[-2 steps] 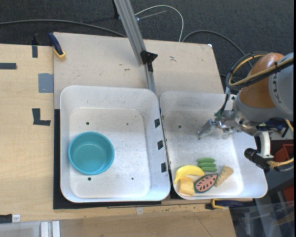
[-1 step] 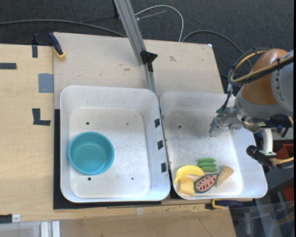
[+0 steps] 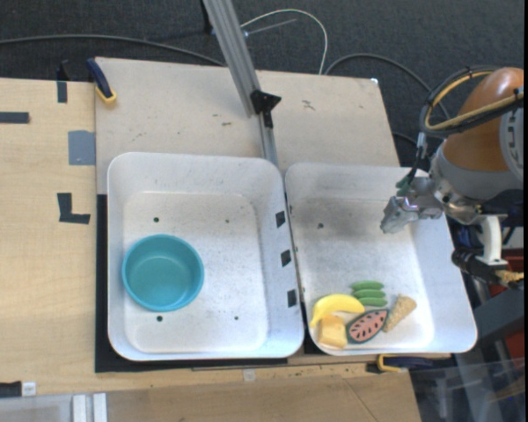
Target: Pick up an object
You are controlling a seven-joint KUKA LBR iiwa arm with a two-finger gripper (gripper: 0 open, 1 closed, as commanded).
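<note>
A teal bowl (image 3: 163, 272) sits in the left bin (image 3: 194, 170), toward its front left. In the right bin (image 3: 334, 183) a cluster of toy food lies near the front edge: a yellow banana (image 3: 333, 306), a green pea pod (image 3: 368, 290), a watermelon slice (image 3: 366, 326), a yellow block (image 3: 333, 332) and a tan cone-shaped piece (image 3: 401, 309). My gripper (image 3: 396, 216) hangs over the right bin's right side, behind the food cluster and apart from it. Nothing shows between its fingers.
A grey metal pole (image 3: 238, 51) slants from the top down to the gap between the bins. Black clips (image 3: 286, 258) line the divider. A blue and yellow clamp (image 3: 101, 82) sits at the board's back left corner. Cables lie behind the bins.
</note>
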